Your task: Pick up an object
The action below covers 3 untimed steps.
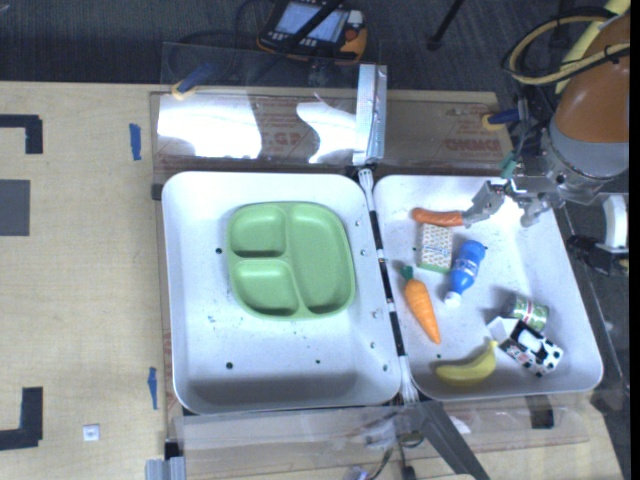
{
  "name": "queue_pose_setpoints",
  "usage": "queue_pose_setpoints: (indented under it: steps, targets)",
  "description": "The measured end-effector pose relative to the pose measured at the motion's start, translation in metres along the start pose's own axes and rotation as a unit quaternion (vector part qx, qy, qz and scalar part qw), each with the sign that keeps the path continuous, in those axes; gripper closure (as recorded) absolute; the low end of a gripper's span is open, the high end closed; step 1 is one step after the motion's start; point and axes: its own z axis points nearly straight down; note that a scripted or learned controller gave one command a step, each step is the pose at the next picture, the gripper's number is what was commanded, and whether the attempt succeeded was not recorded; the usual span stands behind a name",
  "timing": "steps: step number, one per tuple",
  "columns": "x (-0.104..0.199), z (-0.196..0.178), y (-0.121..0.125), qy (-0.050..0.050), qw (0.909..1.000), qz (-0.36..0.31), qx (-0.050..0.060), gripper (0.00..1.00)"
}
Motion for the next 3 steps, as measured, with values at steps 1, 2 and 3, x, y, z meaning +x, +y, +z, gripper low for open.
queue_pose_setpoints:
  steps: [1,2,3]
  targets:
    - [0.015,0.116,-0.03,-0.001,1.0,-0.004,-0.003,0.0]
    - [0.014,0.109,-0.03,-0.001,1.0,-0.004,-0.002,1.0]
    - [0.104,0.016,-0.065,-0.001,0.9997,-0.024,-0.001,1.0]
